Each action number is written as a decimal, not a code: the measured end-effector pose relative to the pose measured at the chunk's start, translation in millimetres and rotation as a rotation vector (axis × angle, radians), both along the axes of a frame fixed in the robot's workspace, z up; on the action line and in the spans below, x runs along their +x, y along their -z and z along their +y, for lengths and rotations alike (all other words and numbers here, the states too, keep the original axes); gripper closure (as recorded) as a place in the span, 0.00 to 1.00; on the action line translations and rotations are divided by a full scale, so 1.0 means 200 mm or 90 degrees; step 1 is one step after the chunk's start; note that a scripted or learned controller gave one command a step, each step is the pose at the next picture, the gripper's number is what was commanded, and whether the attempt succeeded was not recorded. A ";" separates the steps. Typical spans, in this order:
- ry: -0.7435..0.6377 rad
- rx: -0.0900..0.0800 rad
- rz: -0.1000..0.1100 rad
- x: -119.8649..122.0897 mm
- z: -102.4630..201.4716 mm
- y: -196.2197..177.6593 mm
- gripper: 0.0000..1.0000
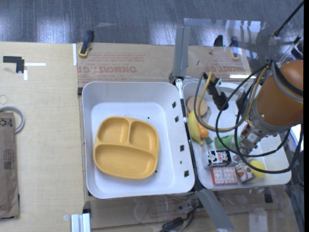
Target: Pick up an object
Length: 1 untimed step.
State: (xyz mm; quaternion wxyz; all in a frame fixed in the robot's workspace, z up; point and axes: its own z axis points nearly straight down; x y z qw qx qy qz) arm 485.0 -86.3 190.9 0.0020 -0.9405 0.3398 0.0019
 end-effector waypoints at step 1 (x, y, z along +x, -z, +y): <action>0.092 -0.002 -0.001 0.03 -0.15 0.45 1.00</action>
